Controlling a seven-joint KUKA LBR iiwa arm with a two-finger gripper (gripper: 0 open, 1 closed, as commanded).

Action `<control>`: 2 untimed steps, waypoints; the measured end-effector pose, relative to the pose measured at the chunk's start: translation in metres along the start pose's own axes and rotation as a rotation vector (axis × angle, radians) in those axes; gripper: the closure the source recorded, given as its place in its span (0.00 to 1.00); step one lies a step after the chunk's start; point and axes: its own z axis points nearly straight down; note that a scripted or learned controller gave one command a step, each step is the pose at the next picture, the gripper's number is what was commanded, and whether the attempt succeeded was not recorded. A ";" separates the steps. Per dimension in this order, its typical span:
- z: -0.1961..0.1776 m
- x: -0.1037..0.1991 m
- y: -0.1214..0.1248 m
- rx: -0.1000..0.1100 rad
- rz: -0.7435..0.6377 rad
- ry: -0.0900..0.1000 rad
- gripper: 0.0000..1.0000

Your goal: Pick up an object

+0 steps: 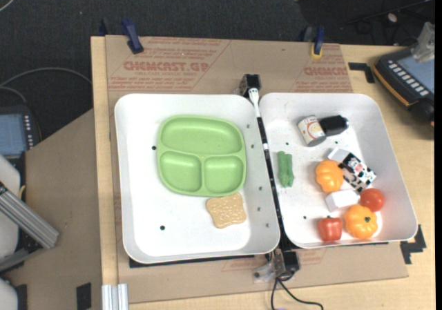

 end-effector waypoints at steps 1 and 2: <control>0.053 0.103 -0.010 0.025 -0.008 0.013 1.00; -0.134 0.069 0.028 -0.003 0.001 0.000 1.00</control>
